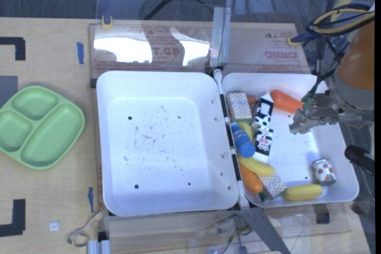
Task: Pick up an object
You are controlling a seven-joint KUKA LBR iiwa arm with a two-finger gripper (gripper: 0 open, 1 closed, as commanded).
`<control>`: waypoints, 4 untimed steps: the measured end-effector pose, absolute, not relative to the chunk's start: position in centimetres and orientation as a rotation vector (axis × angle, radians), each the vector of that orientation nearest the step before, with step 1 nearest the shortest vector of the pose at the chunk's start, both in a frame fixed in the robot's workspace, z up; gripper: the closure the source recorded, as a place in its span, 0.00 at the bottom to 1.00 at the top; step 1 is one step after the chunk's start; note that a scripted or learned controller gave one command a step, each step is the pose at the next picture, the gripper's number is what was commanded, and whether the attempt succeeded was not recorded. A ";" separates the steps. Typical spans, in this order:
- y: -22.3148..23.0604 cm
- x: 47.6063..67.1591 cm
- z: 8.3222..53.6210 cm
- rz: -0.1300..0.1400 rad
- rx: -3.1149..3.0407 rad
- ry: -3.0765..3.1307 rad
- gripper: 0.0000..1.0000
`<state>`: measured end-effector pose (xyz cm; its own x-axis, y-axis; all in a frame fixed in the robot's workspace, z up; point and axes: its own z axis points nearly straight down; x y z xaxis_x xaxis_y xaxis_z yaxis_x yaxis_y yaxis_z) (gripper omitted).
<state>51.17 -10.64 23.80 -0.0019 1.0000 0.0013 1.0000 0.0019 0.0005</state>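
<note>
**Arm hangs over the crowded right bin**

From where I stand, the grey arm with its orange band reaches in from the right, and its two-finger gripper (303, 122) hangs over the right-hand shallow white plastic bin (342, 154), in the open middle of it. Whether the pincer is open or closed I cannot tell; the metal parts blur together, and I see nothing held in it.

The things to pick from lie mostly along the left wall of that bin. Near the top sits a small patterned cardboard box (239, 106), and beside it an orange carrot-shaped toy (286, 102), just up and left of the gripper. A black-and-white cow-patterned carton (263, 125) lies lengthwise below those. To its left is a blue plastic bottle (242, 141), and under that a yellow banana-shaped toy (259, 166) resting against an orange piece (251, 181) and a small speckled packet (274, 186). Along the near wall lies a yellow oblong toy (303, 191), and just above it stands a small printed can with a silver top (322, 171).

The left-hand white bin (161, 140) shows only faint scribbles and a few dark dots on its floor. Well apart, on the wooden bench (47, 199), rests a green divided plastic plate (38, 126).
</note>
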 end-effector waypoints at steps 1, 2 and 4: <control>-14.5 56.2 24.1 -0.001 -2.460 -1.956 1.00; -14.0 61.9 25.4 0.000 -2.692 -1.621 1.00; -13.9 66.7 27.4 -0.001 -2.734 -1.551 1.00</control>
<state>66.72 -13.91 27.40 0.5129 0.8585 -0.0005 0.8585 -0.5129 0.0017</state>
